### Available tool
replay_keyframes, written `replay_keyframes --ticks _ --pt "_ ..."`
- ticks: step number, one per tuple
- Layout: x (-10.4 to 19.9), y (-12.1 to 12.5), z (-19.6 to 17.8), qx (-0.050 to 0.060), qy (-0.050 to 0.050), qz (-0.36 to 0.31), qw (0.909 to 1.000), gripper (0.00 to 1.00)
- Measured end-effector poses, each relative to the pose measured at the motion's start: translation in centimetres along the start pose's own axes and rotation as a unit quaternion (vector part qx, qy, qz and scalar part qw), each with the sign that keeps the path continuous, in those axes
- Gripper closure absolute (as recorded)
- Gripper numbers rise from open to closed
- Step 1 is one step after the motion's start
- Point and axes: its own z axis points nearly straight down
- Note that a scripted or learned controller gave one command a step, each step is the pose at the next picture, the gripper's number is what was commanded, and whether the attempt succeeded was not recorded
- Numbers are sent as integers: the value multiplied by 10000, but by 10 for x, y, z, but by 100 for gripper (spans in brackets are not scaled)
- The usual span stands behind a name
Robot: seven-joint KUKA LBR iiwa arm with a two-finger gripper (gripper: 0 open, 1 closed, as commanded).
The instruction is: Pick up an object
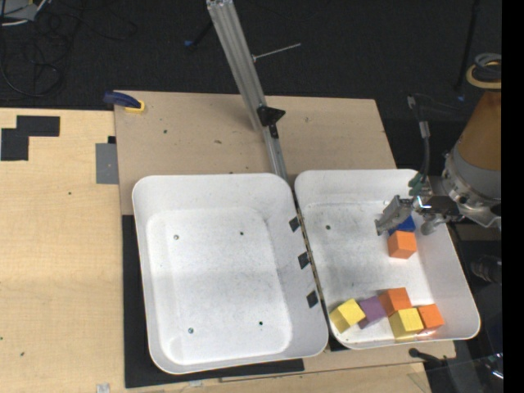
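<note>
My gripper (pixel 407 219) hangs over the right part of the right bin (pixel 344 195), reaching in from the right edge. Directly under it is an orange block (pixel 401 245) with a small blue piece (pixel 407 228) touching its top; whether the block is lifted or rests on the bin floor I cannot tell. At the bin's near edge lies a cluster: a yellow block (pixel 348 313), a purple block (pixel 373 308), an orange block (pixel 397 299), a second yellow block (pixel 405 322) and another orange block (pixel 431 316).
The left bin (pixel 164 203) sits beside the right one, joined by black clips (pixel 301 259). A slanted metal rail (pixel 244 68) rises behind the bins. A blue and yellow clamp (pixel 125 101) lies at the board's far left corner.
</note>
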Motion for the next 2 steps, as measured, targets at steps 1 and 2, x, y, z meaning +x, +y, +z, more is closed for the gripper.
replay_keyframes --ticks 1,2 --pt "-2 0 -2 -25 -6 21 10000 0" --pt "2 2 62 11 1 10 10000 0"
